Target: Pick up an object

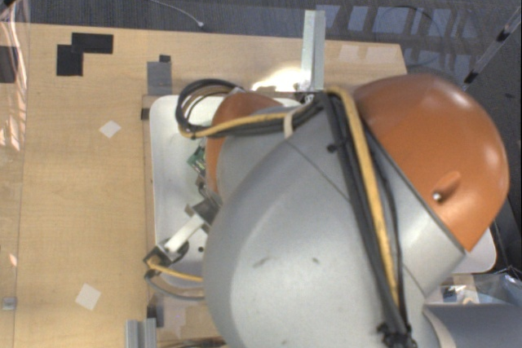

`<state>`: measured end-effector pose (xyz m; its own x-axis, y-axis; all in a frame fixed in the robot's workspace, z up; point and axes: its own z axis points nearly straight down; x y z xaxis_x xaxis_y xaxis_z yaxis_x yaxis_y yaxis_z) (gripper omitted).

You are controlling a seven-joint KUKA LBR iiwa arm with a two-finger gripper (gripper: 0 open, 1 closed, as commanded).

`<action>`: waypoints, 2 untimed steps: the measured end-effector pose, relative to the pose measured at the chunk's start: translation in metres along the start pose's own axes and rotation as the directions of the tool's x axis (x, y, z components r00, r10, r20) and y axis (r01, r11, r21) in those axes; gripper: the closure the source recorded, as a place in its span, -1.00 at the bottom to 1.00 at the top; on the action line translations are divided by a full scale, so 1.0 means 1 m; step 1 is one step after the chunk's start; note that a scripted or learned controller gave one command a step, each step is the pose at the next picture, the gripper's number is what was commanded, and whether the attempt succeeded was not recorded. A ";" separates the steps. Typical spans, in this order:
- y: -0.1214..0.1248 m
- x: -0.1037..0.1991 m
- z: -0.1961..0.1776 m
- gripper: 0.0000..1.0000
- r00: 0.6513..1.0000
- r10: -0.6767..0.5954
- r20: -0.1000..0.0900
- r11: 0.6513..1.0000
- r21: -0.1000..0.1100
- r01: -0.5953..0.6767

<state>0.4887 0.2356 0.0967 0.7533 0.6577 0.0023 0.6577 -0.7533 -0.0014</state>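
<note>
The grey arm (326, 240) with its orange band (432, 151) covers most of the view and hangs over the bins. A small part of my gripper (201, 206) pokes out from under the arm's left edge, above the left bin (163, 175). The rest of it is hidden by the arm. A small green thing (196, 160) shows beside the arm over the upper part of this bin; I cannot tell whether it lies in the bin. The arm hides most of both bin floors.
The wooden bench (81, 175) stretches to the left of the bins, with black marks (81, 51) at its far left. A grey metal post (313, 49) stands behind the bins. A corner of the right bin (487, 255) shows at the right.
</note>
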 end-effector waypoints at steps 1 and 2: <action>-0.001 0.000 -0.126 1.00 0.923 0.385 -0.006 0.923 0.002 -0.385; 0.039 -0.038 -0.022 1.00 0.995 0.100 0.007 0.995 -0.001 -0.100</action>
<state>0.4860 0.1811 0.1182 0.8151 0.5793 -0.0051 0.5793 -0.8151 -0.0009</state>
